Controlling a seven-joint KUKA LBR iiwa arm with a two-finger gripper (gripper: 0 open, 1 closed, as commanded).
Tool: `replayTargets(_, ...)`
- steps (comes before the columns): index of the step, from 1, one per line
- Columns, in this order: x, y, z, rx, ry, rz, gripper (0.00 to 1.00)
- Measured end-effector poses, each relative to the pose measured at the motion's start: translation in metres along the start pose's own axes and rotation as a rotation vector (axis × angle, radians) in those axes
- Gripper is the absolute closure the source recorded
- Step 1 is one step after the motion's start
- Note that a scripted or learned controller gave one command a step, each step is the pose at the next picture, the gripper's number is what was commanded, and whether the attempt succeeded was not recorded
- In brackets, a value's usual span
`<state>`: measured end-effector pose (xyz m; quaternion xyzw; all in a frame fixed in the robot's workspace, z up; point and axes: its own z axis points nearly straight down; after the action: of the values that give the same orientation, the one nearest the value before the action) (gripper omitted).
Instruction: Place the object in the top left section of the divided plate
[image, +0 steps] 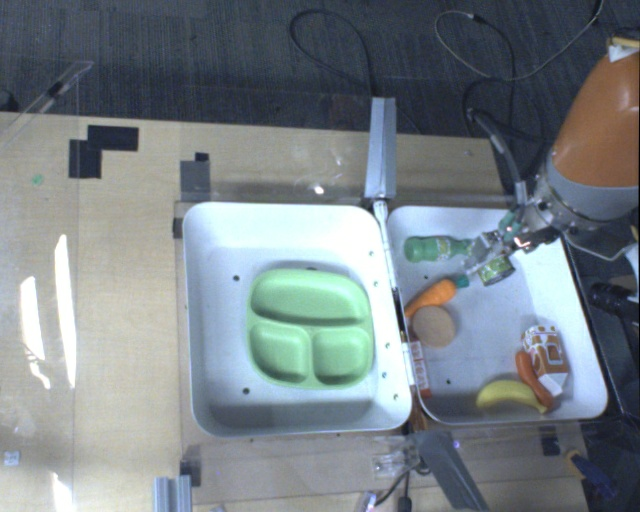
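Note:
A green divided plate (308, 325) lies in the middle of the left bin (215, 300). It has one wide section at the back and two smaller ones at the front, all bare. My gripper (497, 258) hangs over the back of the right bin (580, 330), just right of a green bottle (435, 247) lying on its side. An orange carrot (432, 296) lies a little below and left of the gripper. I see nothing held in the gripper.
The right bin also holds a round brown object (434, 325), a banana (508, 396) and a red-and-white carton (545, 362). A metal divider (381, 150) stands between the bins at the back. Cables (470, 50) trail behind the bench.

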<state>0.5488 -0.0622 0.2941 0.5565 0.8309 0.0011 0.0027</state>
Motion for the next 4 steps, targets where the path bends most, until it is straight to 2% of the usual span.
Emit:
replayTargets(1, -0.037, 0.000, 0.000, 0.001, -0.001, 0.059, 1.00)
replayTargets(2, 0.032, 0.036, 0.078, 0.004, 0.003, -0.087, 1.00)
replayTargets(3, 0.067, 0.033, 0.111, 0.004, 0.003, -0.103, 1.00)
replayTargets(4, 0.140, 0.046, 0.099, 0.002, 0.004, -0.323, 1.00)
